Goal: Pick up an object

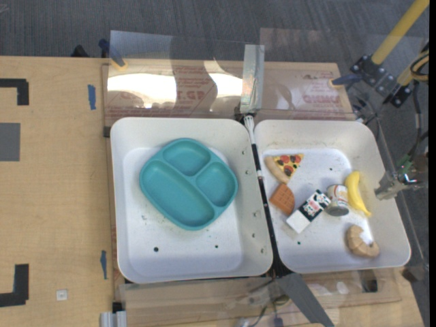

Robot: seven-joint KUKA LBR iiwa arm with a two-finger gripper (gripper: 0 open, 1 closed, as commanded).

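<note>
Donut (361,241) nearest, low in right bin (392,251); banana (357,192), can (337,200), carton (306,212), cracker (283,198), pizza (285,165) spread apart, so each pickable. Plate (188,182) alone in left bin (129,251) (likely drop spot). Gripper state: cannot tell.

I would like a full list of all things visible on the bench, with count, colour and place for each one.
shallow white plastic bins: 2, white, side by side on the bench
teal divided plate: 1, teal, left bin
toy pizza slice: 1, tan with red, right bin, upper left
brown toy bread piece: 1, brown, below the pizza
small black-and-white carton: 1, right bin centre
small can: 1, silver, beside the banana
yellow toy banana: 1, right bin
tan toy pastry: 1, lower right corner
</note>
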